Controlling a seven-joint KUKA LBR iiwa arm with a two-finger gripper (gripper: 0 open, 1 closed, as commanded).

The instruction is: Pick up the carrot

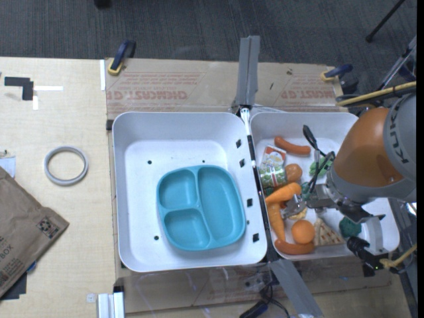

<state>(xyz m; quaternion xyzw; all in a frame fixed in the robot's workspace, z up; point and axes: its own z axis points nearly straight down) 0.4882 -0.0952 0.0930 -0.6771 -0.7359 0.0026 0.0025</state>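
Two carrots lie in the right bin point(344, 121). One carrot point(281, 193) lies slanted near the bin's left wall, and a second carrot point(277, 222) runs downward just below it. My gripper point(296, 206) hangs low over the bin between the two carrots, close to the right end of the slanted one. I cannot tell whether it touches either carrot. The grey arm with its orange band point(368, 158) reaches in from the right and hides the bin's right part.
The right bin also holds a sausage point(292, 146), a green-labelled packet point(271, 175), an orange ball point(303, 231), a second sausage point(293, 247) and a black spoon point(311, 140). The left bin point(132, 177) holds a blue divided plate point(201, 206). A tape ring point(65, 165) lies on the bench.
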